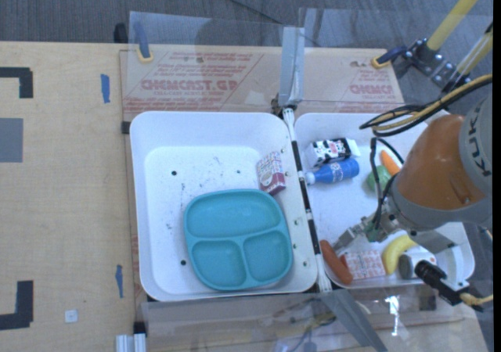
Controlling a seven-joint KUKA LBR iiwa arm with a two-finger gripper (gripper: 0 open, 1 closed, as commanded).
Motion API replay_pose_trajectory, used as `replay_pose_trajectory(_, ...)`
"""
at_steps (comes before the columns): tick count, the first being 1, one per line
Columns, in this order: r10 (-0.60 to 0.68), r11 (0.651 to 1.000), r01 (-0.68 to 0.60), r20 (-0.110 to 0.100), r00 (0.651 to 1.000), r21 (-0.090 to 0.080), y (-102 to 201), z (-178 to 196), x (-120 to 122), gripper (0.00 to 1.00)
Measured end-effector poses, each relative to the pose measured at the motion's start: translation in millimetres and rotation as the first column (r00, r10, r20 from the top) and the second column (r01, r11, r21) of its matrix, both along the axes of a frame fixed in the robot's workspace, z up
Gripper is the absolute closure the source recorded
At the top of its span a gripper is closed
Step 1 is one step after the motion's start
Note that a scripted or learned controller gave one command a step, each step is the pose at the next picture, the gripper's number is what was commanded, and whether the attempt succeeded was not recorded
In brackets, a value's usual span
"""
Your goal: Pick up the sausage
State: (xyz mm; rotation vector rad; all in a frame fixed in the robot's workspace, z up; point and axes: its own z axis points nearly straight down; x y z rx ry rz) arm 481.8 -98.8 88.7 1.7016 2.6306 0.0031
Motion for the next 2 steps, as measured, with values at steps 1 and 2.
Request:
replay_pose_trajectory(1, 0.000, 1.000, 0.000, 0.000, 1.000, 0.000, 0.0, 0.0, 0.1, 0.00)
replay_pose_trajectory(2, -0.133, 0.991, 0.133, -0.007, 0.991, 0.002, 18.7, 96.2, 56.7, 0.00)
